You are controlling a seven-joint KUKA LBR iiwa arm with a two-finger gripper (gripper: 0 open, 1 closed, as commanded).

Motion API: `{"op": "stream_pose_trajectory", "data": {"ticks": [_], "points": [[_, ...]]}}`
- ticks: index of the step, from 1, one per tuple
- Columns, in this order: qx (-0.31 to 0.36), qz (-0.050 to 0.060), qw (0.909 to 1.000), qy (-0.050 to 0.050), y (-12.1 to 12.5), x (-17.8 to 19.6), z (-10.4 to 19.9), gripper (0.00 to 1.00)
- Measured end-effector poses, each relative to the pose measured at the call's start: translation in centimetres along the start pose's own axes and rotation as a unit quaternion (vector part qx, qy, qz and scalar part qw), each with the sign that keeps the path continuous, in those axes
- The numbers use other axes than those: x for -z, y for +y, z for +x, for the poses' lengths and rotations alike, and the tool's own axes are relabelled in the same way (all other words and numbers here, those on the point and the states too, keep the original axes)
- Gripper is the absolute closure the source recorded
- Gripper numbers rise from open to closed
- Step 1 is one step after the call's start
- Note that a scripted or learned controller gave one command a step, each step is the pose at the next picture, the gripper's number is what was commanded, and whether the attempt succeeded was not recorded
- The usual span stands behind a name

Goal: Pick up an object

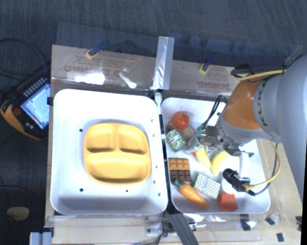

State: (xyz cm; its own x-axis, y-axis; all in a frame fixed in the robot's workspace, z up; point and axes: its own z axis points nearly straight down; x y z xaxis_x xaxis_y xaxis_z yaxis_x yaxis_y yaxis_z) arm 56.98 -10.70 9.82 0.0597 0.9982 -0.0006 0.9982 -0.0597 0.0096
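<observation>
Landmark: the right bin (263, 205), one of two on the surface; everything below is placed against it.
Arm: grey with an orange band, reaching over the right bin's far right side and covering its middle.
Claw (218, 150): low inside the right bin; whether it is released or clenched cannot be told, as the wrist hides it.
Nearest candidate: a yellow banana-like piece (220, 161) at the right bin's centre, just beside the claw.
Other contents: a red tomato (181, 119) toward the bin's far left, a carrot (193, 194) along its near edge, a chocolate bar (179, 170) against its left wall.
Left of the bin: a yellow divided plate (118, 152) in the neighbouring bin.
Doing it well: likely best to centre on one piece, descend straight, close fully, then lift slowly clear of the crowded neighbours.
</observation>
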Motion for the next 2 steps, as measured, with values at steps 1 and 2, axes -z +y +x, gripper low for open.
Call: {"op": "stream_pose_trajectory", "data": {"ticks": [1, 2], "points": [[0.000, 0.000, 1.0000, 0.000, 0.01, 0.01, 0.01, 0.00], [0.000, 0.002, 1.0000, 0.001, -0.04, 0.73, 0.02, 1.00]]}}
